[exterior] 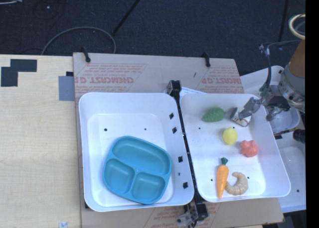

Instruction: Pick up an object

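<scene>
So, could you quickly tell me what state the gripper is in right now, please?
Gripper: open, holding nothing, low over the right bin beside the green leaf toy.

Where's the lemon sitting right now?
In the camera view, the lemon lies in the right bin, near its middle, below the green leaf and just left of the red toy.

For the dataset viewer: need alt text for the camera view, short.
The gripper hovers over the far side of the right bin, near a green leaf toy. That bin also has a yellow lemon, a red toy, a carrot and a tan shrimp. The left bin holds a blue divided plate.
</scene>
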Robot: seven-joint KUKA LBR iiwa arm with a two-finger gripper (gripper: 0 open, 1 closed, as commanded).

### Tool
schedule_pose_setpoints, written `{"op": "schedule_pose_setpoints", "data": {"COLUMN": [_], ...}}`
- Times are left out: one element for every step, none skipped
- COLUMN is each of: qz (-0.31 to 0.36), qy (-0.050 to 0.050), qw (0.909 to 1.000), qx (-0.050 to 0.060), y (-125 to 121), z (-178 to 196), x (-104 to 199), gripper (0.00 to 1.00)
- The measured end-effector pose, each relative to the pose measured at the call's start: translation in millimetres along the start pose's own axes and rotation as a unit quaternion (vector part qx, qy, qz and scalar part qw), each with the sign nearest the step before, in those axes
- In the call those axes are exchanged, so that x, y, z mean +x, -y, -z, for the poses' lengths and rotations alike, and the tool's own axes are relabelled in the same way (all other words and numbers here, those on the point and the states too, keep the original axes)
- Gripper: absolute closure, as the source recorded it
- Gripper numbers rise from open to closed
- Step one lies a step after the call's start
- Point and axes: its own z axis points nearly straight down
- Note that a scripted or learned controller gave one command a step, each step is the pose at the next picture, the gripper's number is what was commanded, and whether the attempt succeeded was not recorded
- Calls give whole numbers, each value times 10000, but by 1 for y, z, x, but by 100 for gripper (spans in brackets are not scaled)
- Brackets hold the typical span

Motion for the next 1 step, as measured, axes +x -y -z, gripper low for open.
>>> {"op": "schedule_pose_setpoints", "data": {"qz": [8], "qy": [12], "qw": [10000], "qx": [-55], "y": [-2], "z": [6], "x": [0], "gripper": [0]}}
